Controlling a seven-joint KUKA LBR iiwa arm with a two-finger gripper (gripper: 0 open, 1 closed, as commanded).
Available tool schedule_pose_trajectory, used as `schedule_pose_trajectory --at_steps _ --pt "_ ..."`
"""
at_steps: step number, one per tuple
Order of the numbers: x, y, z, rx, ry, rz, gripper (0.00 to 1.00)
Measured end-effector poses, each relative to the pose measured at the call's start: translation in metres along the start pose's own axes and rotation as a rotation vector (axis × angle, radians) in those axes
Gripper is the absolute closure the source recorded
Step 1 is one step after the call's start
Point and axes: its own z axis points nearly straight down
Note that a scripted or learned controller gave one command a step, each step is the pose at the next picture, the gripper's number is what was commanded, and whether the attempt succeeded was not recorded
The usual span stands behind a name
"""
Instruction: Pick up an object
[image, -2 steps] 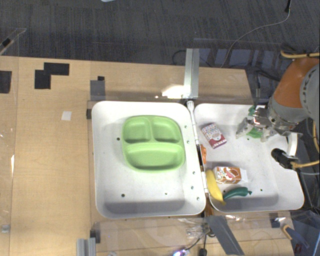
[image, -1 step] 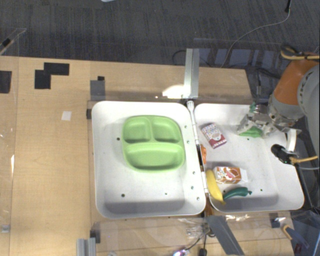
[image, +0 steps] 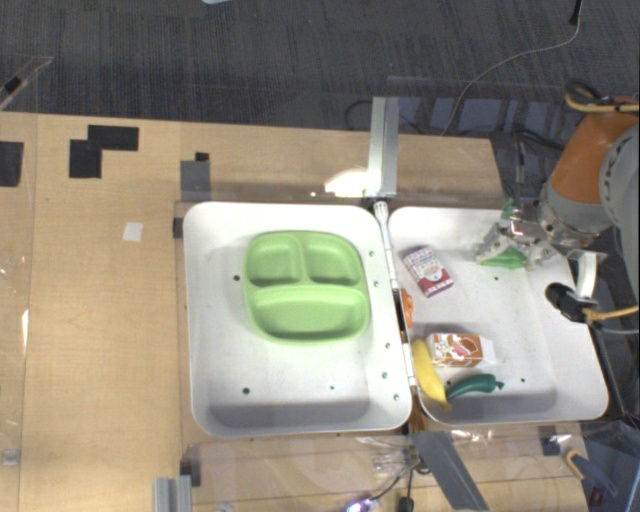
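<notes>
My gripper (image: 517, 248) hangs low over the far right part of the right bin (image: 560, 400), its fingers (image: 492, 244) spread open. A small light green object (image: 503, 261) lies on the bin floor right by the left fingertip, not held. Further left in that bin lies a small red and white box (image: 427, 271). Near the front edge sit a yellow banana (image: 426, 374), an orange and white packet (image: 461, 349) and a dark green vegetable-shaped item (image: 474, 386).
The left bin (image: 215, 330) holds a green divided plate (image: 305, 284). A metal divider (image: 392, 300) runs between the bins. The grey arm with its orange band (image: 590, 160) and a black cable (image: 567, 300) overhang the right bin's right side.
</notes>
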Motion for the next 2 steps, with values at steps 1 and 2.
schedule_pose_trajectory --at_steps 1,2 --pt "0.092 0.011 -0.102 0.008 0.004 -0.031 1.00" --pt "0.157 -0.020 -0.118 0.011 0.004 0.020 1.00"
